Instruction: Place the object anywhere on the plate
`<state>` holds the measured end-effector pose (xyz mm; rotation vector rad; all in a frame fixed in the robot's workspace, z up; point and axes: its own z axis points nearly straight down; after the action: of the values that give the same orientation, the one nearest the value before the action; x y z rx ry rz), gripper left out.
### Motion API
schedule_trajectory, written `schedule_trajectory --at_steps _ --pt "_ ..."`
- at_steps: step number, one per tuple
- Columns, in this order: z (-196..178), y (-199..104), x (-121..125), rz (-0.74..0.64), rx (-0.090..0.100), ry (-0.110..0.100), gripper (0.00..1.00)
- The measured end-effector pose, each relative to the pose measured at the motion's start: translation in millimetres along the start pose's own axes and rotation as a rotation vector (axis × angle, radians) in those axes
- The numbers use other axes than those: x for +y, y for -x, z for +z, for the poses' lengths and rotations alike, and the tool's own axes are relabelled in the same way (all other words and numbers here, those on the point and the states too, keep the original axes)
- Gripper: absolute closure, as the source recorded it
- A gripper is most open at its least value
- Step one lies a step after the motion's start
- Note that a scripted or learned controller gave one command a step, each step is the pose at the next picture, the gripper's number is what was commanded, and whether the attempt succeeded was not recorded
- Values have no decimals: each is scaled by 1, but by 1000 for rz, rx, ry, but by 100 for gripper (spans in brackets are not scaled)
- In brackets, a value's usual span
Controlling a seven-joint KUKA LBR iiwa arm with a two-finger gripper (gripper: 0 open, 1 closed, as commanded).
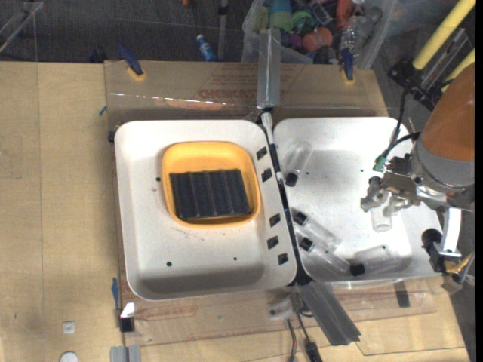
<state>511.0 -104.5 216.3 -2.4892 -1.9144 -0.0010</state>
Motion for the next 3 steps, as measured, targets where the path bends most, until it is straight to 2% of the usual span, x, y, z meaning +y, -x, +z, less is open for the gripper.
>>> schedule_trajectory --at_steps 1,2,3 --pt "30 -13 73 -106 -2 1 100" --pt "13 -11 114 -269 -3 3 100" --pt "25 -38 152 -429 -3 3 100"
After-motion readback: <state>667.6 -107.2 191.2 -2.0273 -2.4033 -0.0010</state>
